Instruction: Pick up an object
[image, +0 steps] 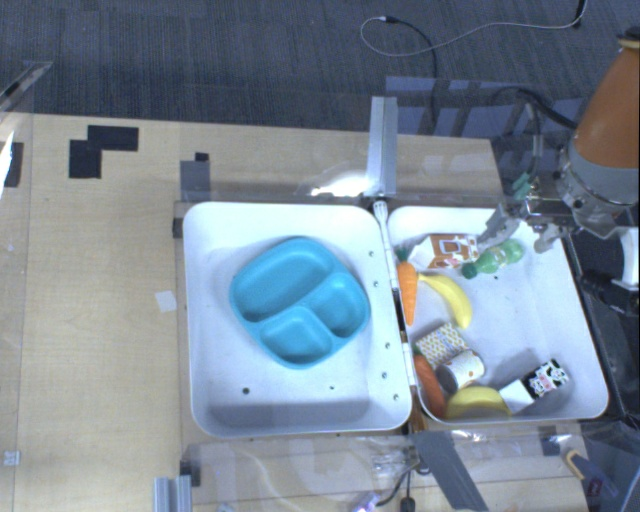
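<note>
Two shallow white plastic bins sit side by side on the pale wooden bench (90, 300). The left bin (215, 400) holds a light-blue plastic plate with three compartments (298, 300), lying near the bin's centre and tilted a little toward the camera.

The right bin (560, 330) carries the loose objects. At its ten o'clock, along the dividing wall, an orange carrot (407, 288) lies lengthwise. Just beside it at about eleven o'clock is a small white and orange printed carton (448, 250). A yellow banana (448, 297) curves near the bin's centre-left, close under the carton. A green bottle-like item with a rounded body (497, 258) lies at roughly twelve o'clock, touching the carton's right end.

Toward seven o'clock sit a small patterned box (441, 343), a reddish-orange oblong piece (427, 375) against the wall, a dark cylindrical can with a pale end (462, 369) and a second yellow banana-shaped fruit (476, 402), all crowded together. At five o'clock a white block with black patches (537, 383) lies apart from them.

The grey arm with its orange band reaches in at one o'clock. Its two-finger gripper (520, 222) hangs just above the green item; its fingers stand slightly apart with nothing between them
</note>
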